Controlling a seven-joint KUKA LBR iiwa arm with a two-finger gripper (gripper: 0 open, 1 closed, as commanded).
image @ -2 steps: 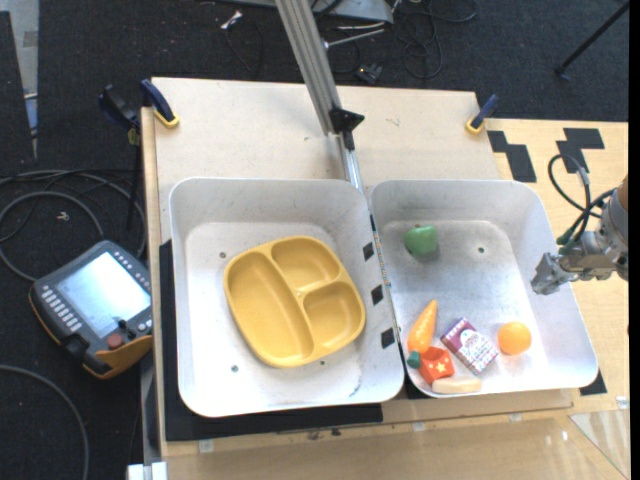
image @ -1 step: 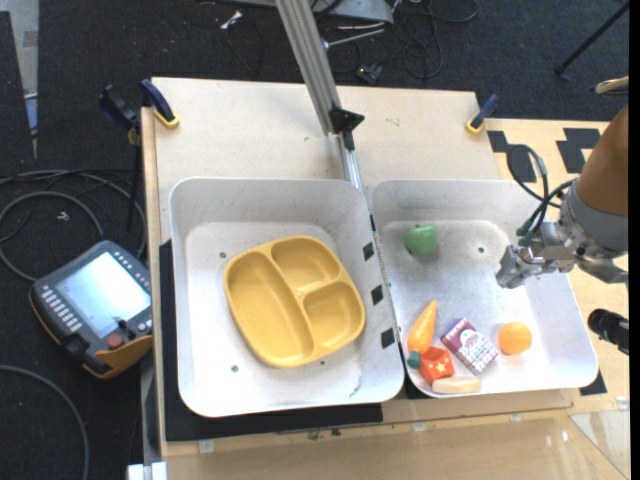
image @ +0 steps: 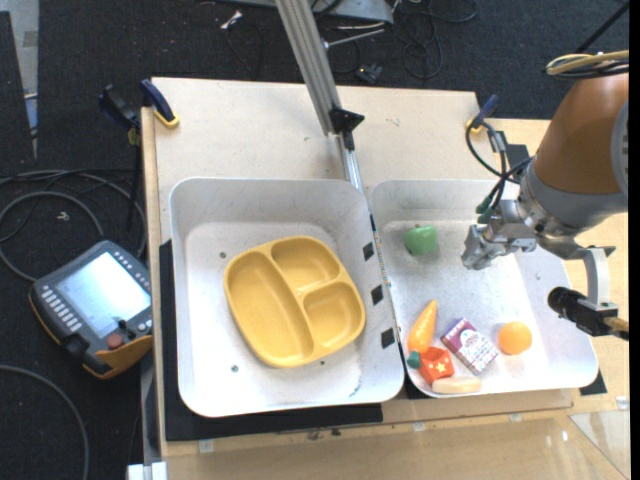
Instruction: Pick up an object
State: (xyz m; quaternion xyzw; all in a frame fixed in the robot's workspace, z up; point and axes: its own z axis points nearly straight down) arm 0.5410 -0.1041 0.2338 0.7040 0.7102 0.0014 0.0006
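Camera view puts the green apple point(image: 421, 239), likely light, hard, smooth and best pinched across its middle, right of centre beside the gripper point(image: 476, 255), whose jaws' state I cannot tell.

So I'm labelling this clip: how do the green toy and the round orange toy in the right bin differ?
The small green apple-like toy lies in the right white bin's upper left, near the gripper; the round orange ball-like toy lies lower right, beside the small pink-and-white carton. The green one looks lumpier, the orange one smoother and rounder. Both are small, similar in size and rest loose on the bin floor.
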